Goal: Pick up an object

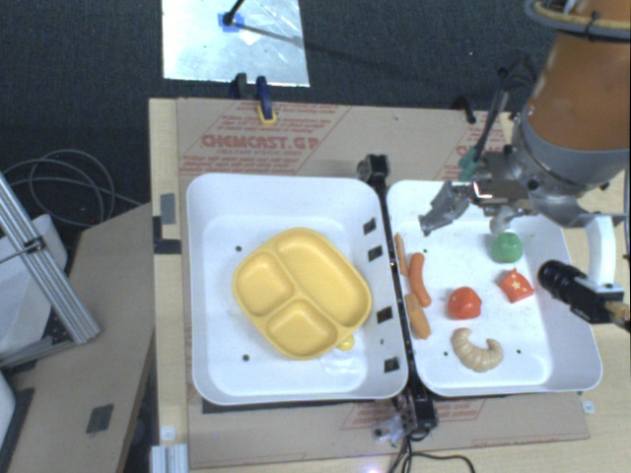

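The gripper hovered over the right bin, its fingers apart and holding nothing, while the toy foods, tomato included, lay loose nearer that bin's front, free for picking.

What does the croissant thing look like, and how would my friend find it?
Start at the right bin, the one with the little toy foods. Go to its near edge, just below the tomato. There lies the croissant: a pale tan, curved, ridged roll, the only item in that bin that is not red, orange or green.
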`<control>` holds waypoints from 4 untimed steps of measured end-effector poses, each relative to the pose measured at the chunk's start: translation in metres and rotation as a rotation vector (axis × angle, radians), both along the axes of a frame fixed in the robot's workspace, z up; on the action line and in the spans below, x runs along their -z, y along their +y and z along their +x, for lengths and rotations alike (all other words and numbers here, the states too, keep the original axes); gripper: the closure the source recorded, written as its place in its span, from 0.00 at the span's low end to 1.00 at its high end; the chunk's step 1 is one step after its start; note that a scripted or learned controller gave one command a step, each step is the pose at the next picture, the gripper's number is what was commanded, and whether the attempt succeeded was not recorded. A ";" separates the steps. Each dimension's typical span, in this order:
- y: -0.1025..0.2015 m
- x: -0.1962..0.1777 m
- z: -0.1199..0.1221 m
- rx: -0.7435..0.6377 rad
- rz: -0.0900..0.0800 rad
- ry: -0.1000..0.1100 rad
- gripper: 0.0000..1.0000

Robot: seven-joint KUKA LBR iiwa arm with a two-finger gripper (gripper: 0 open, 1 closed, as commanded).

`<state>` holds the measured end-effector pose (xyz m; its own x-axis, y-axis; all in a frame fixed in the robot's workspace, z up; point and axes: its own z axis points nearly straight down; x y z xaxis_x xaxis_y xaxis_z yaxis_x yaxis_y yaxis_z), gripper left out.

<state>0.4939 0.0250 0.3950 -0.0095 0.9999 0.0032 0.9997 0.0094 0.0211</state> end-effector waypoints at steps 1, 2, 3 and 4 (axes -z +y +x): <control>-0.071 -0.057 -0.007 0.014 -0.005 0.011 0.00; -0.114 0.223 -0.011 0.012 -0.002 0.035 0.00; -0.057 -0.065 -0.006 0.000 -0.002 -0.001 0.00; -0.082 0.065 -0.008 0.011 -0.004 0.030 0.00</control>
<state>0.4857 -0.0570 0.3299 0.0014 1.0000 -0.0006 1.0000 -0.0014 -0.0090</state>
